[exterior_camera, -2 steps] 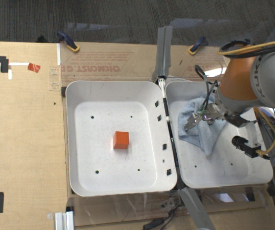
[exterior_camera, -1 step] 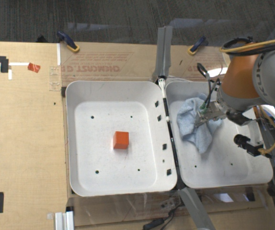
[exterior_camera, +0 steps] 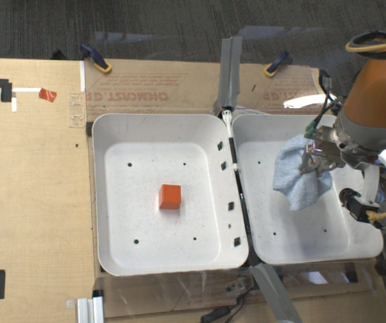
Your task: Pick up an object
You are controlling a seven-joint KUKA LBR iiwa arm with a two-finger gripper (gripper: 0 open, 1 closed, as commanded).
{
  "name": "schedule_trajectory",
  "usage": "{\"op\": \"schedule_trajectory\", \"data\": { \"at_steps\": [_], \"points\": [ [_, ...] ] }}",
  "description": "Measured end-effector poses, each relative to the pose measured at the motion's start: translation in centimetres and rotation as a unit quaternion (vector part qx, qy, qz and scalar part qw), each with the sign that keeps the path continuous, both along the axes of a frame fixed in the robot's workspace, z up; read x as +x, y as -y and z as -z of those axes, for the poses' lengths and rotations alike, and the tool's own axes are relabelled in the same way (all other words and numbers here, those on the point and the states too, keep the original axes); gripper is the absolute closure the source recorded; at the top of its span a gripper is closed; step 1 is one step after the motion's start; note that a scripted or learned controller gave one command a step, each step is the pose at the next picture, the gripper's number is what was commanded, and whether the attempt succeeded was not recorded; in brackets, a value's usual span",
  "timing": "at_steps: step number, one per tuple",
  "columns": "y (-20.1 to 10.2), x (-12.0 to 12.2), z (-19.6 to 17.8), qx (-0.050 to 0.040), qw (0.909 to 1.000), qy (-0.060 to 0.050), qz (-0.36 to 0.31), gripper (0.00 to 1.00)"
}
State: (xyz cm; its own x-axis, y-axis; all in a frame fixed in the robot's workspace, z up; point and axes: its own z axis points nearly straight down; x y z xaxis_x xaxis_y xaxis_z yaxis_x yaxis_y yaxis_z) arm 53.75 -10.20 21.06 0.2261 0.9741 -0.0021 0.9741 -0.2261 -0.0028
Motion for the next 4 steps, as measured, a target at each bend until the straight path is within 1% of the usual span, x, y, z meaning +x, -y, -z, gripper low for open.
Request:
{"op": "schedule_trajectory", "data": {
  "at_steps": [1,2,4],
  "points": [
    [-4.4,3.5,1.9,-0.0008,0.9823,-0.001,0.187,1.00],
    [-3.0,9.0,2.1,-0.0009,0.9947,-0.001,0.102,1.00],
    [-3.0,8.9,0.6,-0.0034,0.9949,-0.005,0.100,1.00]
  ]
}}
